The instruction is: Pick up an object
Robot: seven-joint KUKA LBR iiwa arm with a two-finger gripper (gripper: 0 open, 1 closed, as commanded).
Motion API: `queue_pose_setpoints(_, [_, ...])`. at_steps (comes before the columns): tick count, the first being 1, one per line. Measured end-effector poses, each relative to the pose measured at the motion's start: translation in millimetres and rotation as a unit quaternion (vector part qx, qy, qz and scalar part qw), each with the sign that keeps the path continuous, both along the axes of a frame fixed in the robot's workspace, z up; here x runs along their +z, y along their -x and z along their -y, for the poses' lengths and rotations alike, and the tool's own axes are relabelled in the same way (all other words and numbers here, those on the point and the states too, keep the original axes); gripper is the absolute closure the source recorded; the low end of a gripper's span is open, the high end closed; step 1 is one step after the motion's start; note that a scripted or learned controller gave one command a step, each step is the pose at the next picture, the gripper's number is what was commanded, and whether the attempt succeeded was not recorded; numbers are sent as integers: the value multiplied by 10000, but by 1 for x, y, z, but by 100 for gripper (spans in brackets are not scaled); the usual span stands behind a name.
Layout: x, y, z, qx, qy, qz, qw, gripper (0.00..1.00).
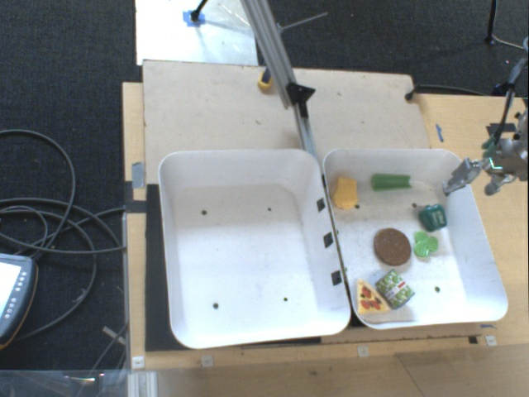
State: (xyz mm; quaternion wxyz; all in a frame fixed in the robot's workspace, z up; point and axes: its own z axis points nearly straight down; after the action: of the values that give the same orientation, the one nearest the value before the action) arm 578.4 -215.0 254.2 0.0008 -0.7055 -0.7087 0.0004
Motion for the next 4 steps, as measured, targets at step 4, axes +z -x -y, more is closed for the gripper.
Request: queue_pose_setpoints(4, [-144,4,-1,-16,-1,-2,10000,0])
